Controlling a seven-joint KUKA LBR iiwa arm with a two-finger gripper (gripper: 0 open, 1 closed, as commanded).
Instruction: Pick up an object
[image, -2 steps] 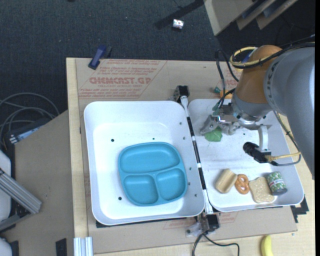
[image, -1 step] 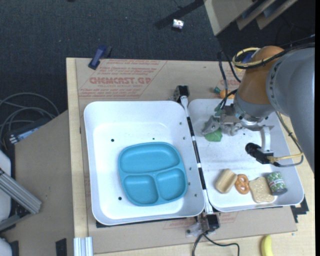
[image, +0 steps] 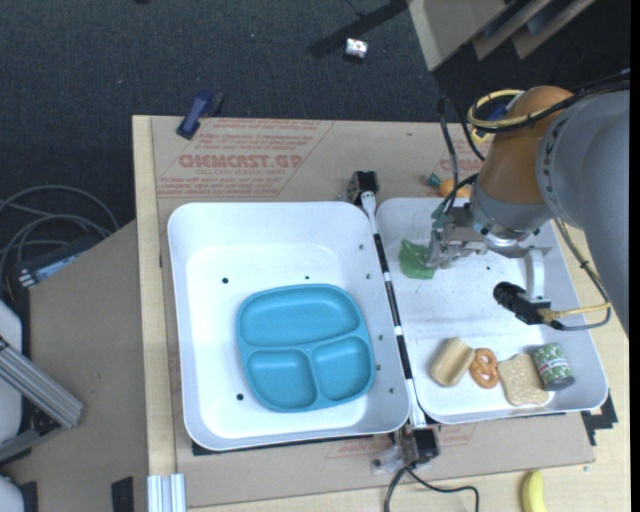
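Green object (image: 415, 257) sits in the right bin (image: 450, 305), near its left wall; my claw (image: 437, 250) touches it, grip state I cannot tell.

We note a green object (image: 415, 257) near the right bin's left wall. Along that bin's front lie a tan roll (image: 451, 361), a pretzel (image: 484, 368), a bread slice (image: 520, 379) and a small can (image: 551, 366) on its side.
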